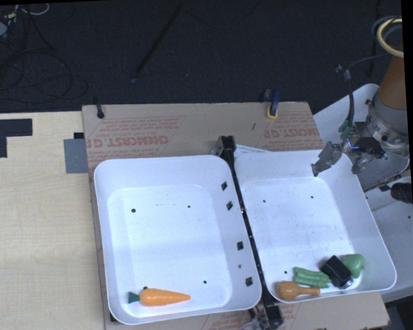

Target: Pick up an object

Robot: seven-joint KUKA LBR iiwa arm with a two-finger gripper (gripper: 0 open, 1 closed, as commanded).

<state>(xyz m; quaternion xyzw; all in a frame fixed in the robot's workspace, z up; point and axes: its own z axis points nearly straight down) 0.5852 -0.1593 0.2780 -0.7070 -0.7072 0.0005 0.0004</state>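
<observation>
We log the bench from its near edge outward. In the left bin (107,202), close to the front wall, an orange toy carrot (164,296) lies on its side, green stub toward the left. In the right bin (378,241) a small cluster sits in the front corner — a tan, gourd-shaped piece (296,290) nearest the front wall, a green pod-like piece (311,277) just behind it, a black block (336,271) touching the pod, and a pale green rounded piece (353,262) beside the block. These four are bunched together; the carrot is well apart from them, in the other bin.

Farther back, the gripper (345,154) hangs at the far right corner of the right bin, over its rim. Its two fingers stand spread apart — nothing between them. Behind the bins, brown cardboard (190,127) carries a blue-and-yellow clamp (273,104) at its far edge.
</observation>
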